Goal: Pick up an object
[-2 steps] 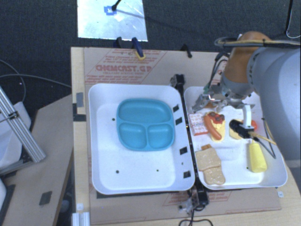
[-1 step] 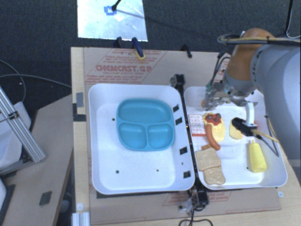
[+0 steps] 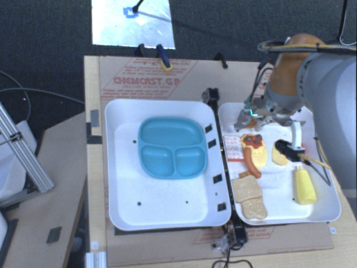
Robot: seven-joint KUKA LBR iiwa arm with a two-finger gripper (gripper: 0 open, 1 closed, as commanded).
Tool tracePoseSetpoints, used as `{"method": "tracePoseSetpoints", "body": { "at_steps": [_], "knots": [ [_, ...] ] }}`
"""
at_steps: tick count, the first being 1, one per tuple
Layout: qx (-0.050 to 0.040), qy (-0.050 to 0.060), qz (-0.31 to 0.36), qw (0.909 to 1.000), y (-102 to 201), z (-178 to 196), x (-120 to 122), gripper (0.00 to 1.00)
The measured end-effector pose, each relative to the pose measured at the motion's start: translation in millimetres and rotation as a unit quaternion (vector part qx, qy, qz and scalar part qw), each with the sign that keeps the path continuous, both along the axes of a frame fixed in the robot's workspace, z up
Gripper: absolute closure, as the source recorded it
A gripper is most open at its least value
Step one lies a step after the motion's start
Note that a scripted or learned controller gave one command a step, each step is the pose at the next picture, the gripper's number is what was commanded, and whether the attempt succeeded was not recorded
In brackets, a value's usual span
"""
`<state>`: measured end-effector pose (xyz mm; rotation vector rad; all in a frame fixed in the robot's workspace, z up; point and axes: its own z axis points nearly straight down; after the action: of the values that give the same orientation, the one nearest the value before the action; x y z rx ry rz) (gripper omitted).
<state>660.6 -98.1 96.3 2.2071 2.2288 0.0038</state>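
While the gripper (image 3: 249, 116) hangs above the hot dog (image 3: 254, 153) in the right bin (image 3: 323, 211), I cannot tell its grip. It should drop straight down over the middle.

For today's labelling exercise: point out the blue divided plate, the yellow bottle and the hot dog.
blue divided plate (image 3: 171, 148), camera view, centre ridge.
yellow bottle (image 3: 304, 186), camera view, middle of body.
hot dog (image 3: 255, 158), camera view, middle of sausage.

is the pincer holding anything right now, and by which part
Cannot be told. The pincer hangs over the right bin, just above the hot dog, and nothing is seen between its fingers.
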Motion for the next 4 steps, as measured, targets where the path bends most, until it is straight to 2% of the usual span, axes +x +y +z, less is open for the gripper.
{"method": "tracePoseSetpoints", "body": {
  "at_steps": [1,2,3,4],
  "knots": [
    [-0.0001,-0.001,0.001,1.0,0.1,11.5,1.0,1.0],
    [-0.0006,-0.001,0.002,1.0,-0.1,11.3,1.0,0.0],
    [-0.0006,-0.003,0.003,1.0,0.0,22.7,2.0,1.0],
    [-0.0011,-0.003,0.003,1.0,-0.2,22.5,2.0,0.0]
  ]
}}
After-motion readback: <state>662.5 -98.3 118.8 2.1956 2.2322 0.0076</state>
